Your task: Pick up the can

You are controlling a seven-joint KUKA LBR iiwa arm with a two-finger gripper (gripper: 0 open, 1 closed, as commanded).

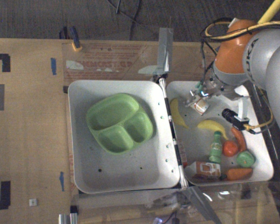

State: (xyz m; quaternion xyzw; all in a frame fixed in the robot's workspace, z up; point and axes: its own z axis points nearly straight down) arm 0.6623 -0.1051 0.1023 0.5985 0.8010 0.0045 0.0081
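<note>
The flat tan desk point(32, 125) looks like matt cardboard or fibreboard, with strips of blue tape. The two shallow white bins point(84, 171) seem to be smooth plastic with a slight sheen. The pale green three-compartment tray point(119, 122) is smooth, softly glossy plastic. The two yellow toy bananas point(210, 125) and the small green bottle point(216, 147) look like shiny plastic. The small can point(200, 106) under the jaws is blurred; its end may be metal. The arm's orange band point(233, 50) is glossy.
</note>
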